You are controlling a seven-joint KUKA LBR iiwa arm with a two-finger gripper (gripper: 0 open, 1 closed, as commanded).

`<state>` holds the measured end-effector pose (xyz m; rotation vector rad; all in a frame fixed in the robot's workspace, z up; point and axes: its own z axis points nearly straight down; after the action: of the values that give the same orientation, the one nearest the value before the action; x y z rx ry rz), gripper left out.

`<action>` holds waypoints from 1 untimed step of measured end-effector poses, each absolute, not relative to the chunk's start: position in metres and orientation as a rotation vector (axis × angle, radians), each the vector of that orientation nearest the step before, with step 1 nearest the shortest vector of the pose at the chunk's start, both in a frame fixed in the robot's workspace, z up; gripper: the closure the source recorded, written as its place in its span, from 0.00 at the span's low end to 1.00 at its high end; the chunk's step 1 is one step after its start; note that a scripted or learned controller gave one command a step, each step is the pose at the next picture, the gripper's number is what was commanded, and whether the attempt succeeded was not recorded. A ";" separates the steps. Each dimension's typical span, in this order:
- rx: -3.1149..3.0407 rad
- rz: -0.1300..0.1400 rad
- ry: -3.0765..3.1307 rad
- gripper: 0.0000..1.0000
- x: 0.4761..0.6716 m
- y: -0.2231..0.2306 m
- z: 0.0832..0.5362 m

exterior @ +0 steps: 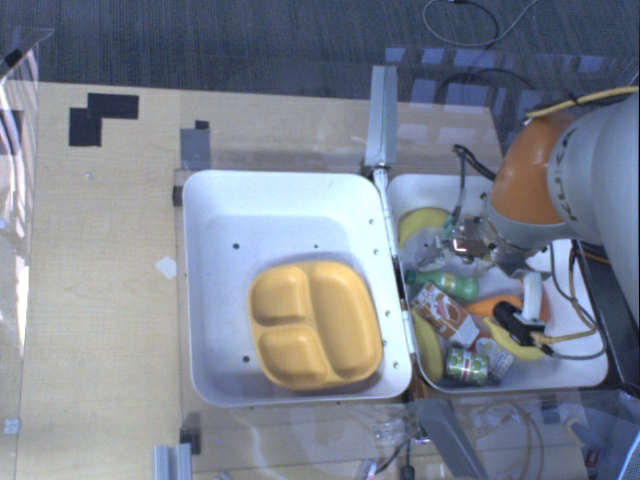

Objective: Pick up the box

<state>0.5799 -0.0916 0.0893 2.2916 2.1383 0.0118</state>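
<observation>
The arm (575,178), grey with an orange band, enters from the right and bends down over the right bin (590,368). Its wrist covers the upper middle of that bin. The claw (462,246) sits low at the end of the wrist, above the clutter in the bin's upper left part. Its fingers are lost among cables and glare, so whether it is wide, narrow or gripping anything cannot be told.

The box (443,313), a small red-and-white printed carton, lies flat and tilted in the left half of the right bin, just below the claw and near the bin's left wall. No part of it is visibly between the fingers.

Surrounding items in the right bin:
- A green bottle (455,286) lies on its side just above the box.
- A yellow rounded item (422,224) rests near the upper left corner.
- A green can (466,366) lies at the lower edge, just below the box.
- A banana (520,343) lies to the right of the can, with an orange item (494,307) above it.
- Another yellow banana-like item (428,348) lies along the left wall.

The left bin (215,258) holds a yellow divided tray (315,323) with three compartments, resting in the bin's lower right area. Both bins stand side by side on the light wooden bench (95,298).
</observation>
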 end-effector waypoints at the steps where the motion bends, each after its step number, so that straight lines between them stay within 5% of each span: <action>1: 2.286 0.023 2.137 1.00 0.583 -0.090 0.102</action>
<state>0.5833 -0.0903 0.1019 2.2855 2.1371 0.0231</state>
